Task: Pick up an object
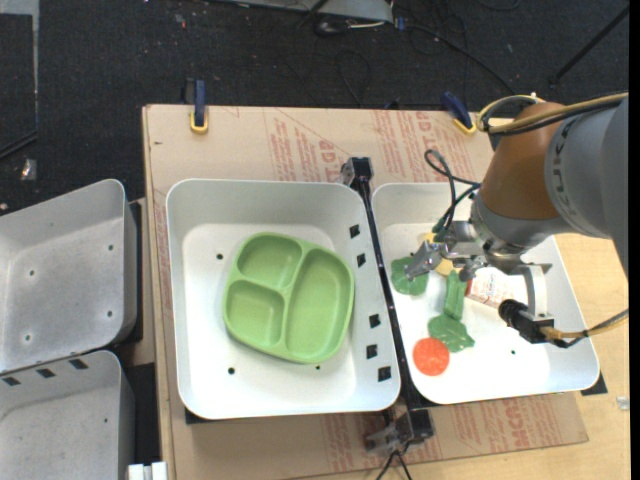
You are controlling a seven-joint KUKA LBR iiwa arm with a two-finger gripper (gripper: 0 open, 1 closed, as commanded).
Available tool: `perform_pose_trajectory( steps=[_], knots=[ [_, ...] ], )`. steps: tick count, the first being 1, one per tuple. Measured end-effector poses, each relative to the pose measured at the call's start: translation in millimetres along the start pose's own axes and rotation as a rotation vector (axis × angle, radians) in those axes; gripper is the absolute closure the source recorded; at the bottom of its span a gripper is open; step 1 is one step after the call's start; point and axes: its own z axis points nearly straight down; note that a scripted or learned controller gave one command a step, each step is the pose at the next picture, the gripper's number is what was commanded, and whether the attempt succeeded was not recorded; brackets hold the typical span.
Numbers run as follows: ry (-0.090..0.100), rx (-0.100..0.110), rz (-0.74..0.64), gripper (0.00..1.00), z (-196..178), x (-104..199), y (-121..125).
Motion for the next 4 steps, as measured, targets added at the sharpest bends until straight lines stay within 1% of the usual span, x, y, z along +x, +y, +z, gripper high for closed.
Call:
perform_pose_trajectory(
  steps=[1, 2, 3, 4],
  knots=[
    [-0.001, -0.006, 0.0, 0.0, 27, 0, 1],
    [0.0, -0.008, 0.001, 1.0, 15, 1, 1],
    [-0.001, -0.009, -0.005, 1.0, -41, 9, -4],
    [-0.002, -0.011, -0.004, 1.0, -93, 9, -2]
  ],
)
